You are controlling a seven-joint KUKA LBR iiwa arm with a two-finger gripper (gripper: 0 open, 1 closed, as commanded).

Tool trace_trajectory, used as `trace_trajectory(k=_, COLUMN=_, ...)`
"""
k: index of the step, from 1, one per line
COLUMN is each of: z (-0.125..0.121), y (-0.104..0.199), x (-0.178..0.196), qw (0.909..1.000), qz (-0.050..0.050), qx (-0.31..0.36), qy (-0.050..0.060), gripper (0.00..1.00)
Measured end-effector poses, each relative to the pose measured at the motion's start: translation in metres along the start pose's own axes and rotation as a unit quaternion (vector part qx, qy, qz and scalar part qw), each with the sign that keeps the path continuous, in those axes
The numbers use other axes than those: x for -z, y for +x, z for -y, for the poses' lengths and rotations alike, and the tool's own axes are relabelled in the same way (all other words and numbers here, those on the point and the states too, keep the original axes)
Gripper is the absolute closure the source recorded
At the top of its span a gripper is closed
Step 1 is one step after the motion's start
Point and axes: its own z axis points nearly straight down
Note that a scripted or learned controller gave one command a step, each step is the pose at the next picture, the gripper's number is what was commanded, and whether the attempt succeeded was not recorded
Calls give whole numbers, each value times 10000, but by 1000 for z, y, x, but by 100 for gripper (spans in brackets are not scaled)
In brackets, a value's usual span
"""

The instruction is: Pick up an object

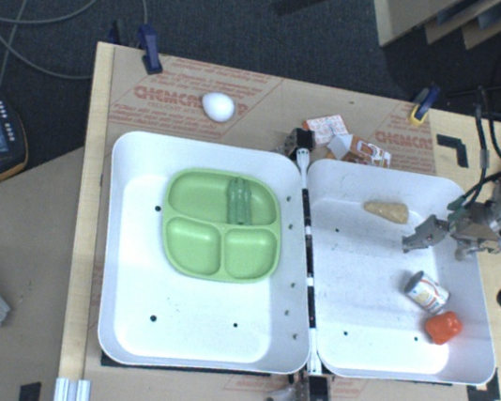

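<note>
The right bin (350, 345) holds three loose things: a tan, bread-like piece (387, 210) near its back wall, a small white can (427, 292) lying on its side, and a red round object (442, 327) just in front of the can. My gripper (444, 239) hangs over the right side of this bin, above and behind the can and to the right of the tan piece. It is open, with nothing between its spread fingers.
The left bin (182, 326) holds a green divided plate (222, 228) with a green stick-like item (238, 200) in its back compartment. A white egg-shaped ball (217, 105) and crumpled wrappers (341, 141) lie on the bench behind the bins.
</note>
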Motion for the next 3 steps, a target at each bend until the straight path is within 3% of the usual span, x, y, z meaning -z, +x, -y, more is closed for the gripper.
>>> trace_trajectory(k=1, z=-10, y=-38, x=-50, qw=10000, qz=-2, qx=-5, qy=14, gripper=0)
trace_trajectory(k=2, z=19, y=-29, x=-111, qw=10000, qz=-6, qx=-2, qy=11, gripper=0)
trace_trajectory(k=3, z=53, y=-43, x=-110, qw=10000, qz=-29, qx=7, qy=16, gripper=0)
